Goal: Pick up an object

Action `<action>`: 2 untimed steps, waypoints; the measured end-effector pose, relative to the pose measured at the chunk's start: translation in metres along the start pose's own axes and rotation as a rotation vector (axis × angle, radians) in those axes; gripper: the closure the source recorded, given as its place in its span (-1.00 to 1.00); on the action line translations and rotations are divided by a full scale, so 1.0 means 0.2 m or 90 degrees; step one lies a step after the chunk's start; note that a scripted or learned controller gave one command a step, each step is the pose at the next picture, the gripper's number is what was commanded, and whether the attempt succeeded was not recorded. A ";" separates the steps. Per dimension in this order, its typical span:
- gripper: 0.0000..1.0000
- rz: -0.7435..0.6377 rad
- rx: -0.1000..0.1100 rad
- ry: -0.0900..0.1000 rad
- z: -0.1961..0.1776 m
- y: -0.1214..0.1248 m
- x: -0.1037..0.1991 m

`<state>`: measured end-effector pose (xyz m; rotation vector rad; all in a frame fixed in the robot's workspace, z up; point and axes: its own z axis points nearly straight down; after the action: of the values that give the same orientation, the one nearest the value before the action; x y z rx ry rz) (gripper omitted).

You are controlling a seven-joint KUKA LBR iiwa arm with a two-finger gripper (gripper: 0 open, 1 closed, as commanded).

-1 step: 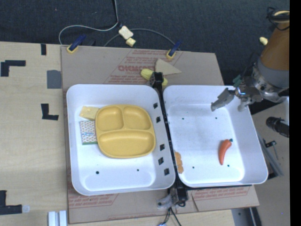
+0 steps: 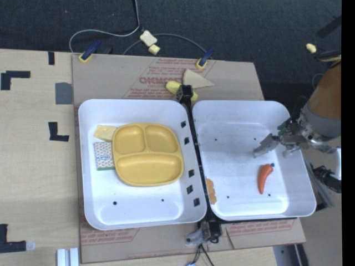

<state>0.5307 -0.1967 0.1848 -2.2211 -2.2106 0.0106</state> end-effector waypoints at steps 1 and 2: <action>-1.00 -0.001 -0.009 -0.002 0.52 -0.12 -0.09; 1.00 -0.002 -0.012 -0.005 0.44 -0.11 -0.10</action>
<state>0.5077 -0.2157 0.0977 -2.2306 -2.2276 -0.0011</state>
